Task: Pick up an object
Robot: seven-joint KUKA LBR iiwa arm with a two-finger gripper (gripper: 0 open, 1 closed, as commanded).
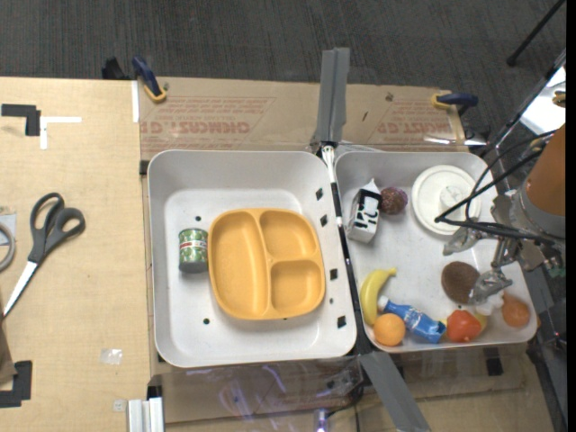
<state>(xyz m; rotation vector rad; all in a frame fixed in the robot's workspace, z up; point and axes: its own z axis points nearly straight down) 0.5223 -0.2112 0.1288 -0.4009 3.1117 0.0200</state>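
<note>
The orange [389, 329] is sitting at the right bin's [409, 351] six o'clock while the gripper [490, 286], its grip state unreadable, is hovering by the brown ball [460, 280], likely still approaching and needing a descent.

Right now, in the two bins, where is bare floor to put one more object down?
Left bin: a bare strip runs along the front, below the yellow tray. Right bin: a small patch lies between the banana and the brown ball. Its front edge is crowded, from the orange to the tomato.
</note>
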